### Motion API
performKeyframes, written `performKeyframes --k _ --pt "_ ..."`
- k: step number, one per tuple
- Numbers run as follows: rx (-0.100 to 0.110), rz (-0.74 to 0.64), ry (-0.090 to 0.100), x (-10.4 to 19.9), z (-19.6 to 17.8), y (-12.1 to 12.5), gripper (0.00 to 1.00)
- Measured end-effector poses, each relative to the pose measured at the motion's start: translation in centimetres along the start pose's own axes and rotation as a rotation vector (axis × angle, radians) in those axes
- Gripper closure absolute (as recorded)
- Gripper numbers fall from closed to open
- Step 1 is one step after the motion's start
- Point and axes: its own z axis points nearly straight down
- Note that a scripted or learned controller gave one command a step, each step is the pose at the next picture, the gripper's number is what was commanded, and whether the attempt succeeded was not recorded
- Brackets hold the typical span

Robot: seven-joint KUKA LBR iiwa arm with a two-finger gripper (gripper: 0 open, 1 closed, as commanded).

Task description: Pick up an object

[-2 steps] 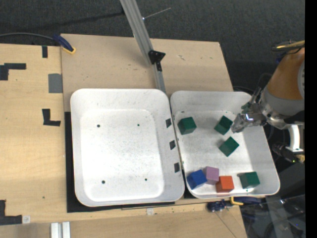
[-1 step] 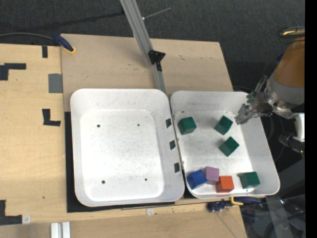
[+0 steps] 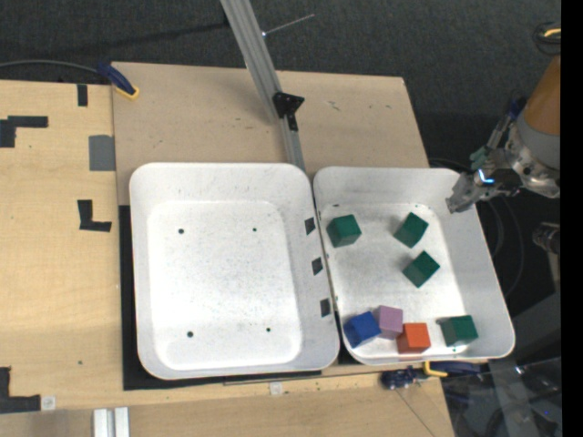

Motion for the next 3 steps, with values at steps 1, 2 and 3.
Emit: performKeyframes --k 1,2,3 --pt "0.005 -0.005 0.004 6.3 0.6 1.2 1.00" --pt "0.005 -0.005 0.004 11.7 0.1 2.5 1.00" --pt "0.006 -0.006 0.004 17.2 -0.3 3.4 1.00"
